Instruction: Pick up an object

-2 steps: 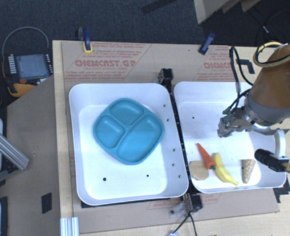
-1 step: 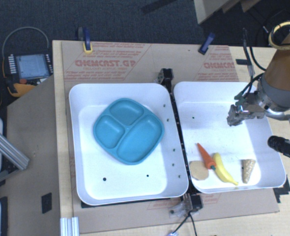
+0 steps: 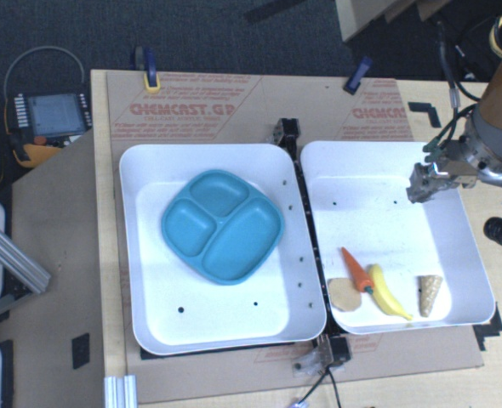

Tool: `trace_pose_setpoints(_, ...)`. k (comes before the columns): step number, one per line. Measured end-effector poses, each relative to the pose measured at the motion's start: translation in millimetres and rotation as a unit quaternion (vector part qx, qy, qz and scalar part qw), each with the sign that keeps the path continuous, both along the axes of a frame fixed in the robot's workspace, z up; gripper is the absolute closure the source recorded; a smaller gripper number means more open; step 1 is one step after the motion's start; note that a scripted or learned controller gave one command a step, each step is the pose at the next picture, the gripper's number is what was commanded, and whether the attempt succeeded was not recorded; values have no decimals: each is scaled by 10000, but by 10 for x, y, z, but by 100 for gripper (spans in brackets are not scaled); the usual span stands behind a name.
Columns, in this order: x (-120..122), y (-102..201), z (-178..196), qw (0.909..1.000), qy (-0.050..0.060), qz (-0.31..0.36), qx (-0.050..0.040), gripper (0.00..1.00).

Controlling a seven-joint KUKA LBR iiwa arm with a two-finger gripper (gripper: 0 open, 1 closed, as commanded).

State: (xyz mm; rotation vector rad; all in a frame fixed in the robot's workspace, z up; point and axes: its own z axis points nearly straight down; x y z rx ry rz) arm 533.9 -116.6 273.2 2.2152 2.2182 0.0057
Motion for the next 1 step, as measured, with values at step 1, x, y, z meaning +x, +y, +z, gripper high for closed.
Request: trace_pose_setpoints(1,-139,546,-22,10000,47,7,16,100)
